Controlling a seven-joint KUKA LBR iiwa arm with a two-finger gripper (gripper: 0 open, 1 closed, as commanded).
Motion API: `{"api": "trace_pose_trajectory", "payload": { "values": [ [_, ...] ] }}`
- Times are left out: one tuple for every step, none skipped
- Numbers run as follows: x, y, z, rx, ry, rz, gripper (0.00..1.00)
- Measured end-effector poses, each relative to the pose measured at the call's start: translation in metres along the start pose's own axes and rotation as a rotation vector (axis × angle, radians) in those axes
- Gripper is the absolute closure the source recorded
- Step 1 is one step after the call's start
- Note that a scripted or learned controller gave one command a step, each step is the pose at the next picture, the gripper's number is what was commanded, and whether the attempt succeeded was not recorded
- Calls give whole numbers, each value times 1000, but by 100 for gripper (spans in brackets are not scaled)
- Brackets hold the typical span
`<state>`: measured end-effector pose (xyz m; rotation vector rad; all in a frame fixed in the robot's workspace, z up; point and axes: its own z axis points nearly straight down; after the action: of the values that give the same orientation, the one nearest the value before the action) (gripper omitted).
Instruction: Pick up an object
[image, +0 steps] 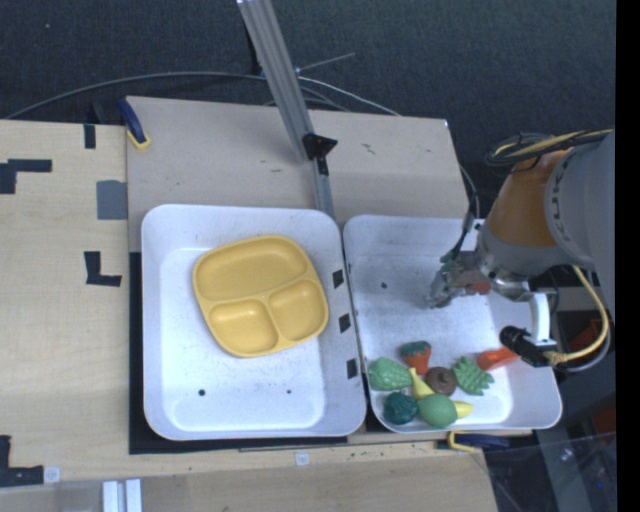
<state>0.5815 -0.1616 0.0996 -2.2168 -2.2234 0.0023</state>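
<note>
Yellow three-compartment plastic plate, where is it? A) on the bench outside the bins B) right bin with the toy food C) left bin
C: the yellow three-compartment plastic plate lies in the left white bin; the toy food pile is in the right white bin.

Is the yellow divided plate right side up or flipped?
Right side up: the yellow divided plastic plate shows its three recessed compartments, lying in the left white bin.

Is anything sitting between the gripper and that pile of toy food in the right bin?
Nothing visible does. The gripper hangs over bare floor of the right bin, and the toy food pile lies toward the bin's near edge, with open white floor between them.
</note>
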Motion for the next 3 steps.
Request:
{"api": "trace_pose_trajectory", "payload": {
  "values": [
    [-8,-4,-48,-5,-1,2,100],
    [3,1,-102,-6,-1,0,100],
    [3,2,-139,-6,-1,1,100]
  ]
}}
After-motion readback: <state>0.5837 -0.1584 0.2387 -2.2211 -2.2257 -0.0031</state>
